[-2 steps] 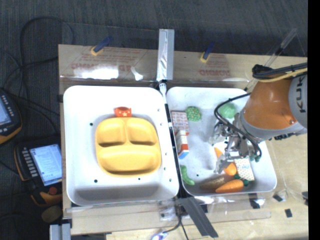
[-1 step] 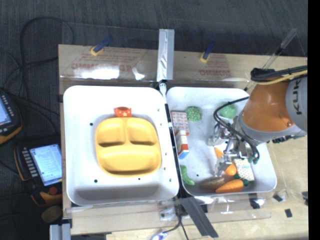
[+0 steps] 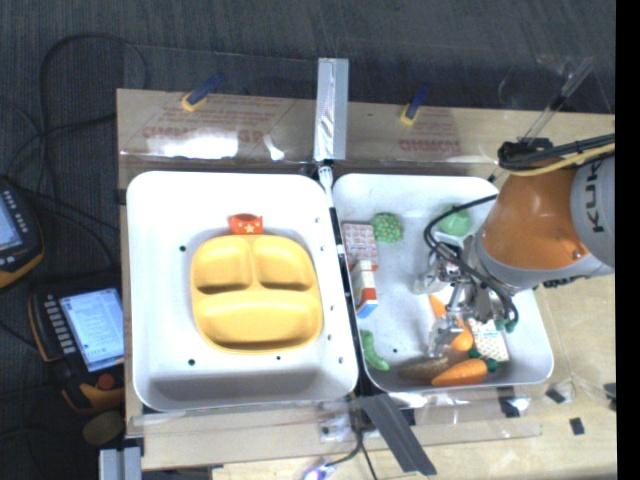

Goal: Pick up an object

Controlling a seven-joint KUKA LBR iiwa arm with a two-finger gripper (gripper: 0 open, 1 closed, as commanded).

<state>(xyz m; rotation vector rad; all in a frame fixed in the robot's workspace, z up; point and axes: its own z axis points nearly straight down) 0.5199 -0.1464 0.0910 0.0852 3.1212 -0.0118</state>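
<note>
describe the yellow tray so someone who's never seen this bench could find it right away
Look at the left white bin of the two. The yellow tray lies at its middle, split into three compartments. A small orange-red item sits just past its far edge.

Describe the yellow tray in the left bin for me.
The tray is a glossy yellow plastic dish with rounded corners, split into three compartments: two small ones at the far side and one wide one nearer the camera. All three look bare. It lies flat, right side up, roughly mid-floor in the left bin. A small orange-red item sits at its far edge, seemingly touching the rim. It lies clear of the bin walls.
</note>
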